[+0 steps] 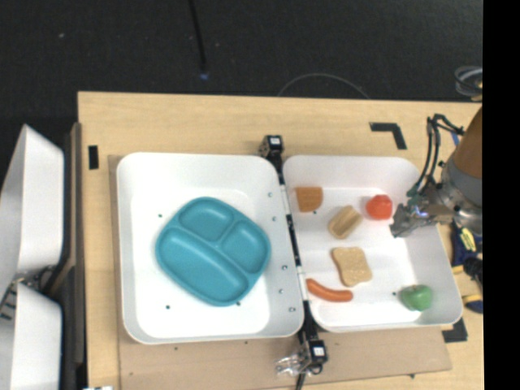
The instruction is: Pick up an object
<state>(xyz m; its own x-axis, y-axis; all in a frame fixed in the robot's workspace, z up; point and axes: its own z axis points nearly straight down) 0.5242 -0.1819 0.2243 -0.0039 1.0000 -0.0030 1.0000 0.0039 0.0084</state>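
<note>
Pale wooden bench [97,364] carries two glossy white bins. Nearest in the right bin [431,319] lie a smooth orange sausage [329,292] and round green fruit [418,297], then porous bread slice [352,266]; farther, the gripper [404,222] hovers beside a red tomato [378,207], grip state unreadable.

Gripper [404,224] low over right bin [422,315], near its right wall; red ball [378,207] just left of it; bread slice [352,266], sausage [329,292] below-left; green object [417,297] below; blue tray [213,250] in left bin [138,307], well left.
</note>
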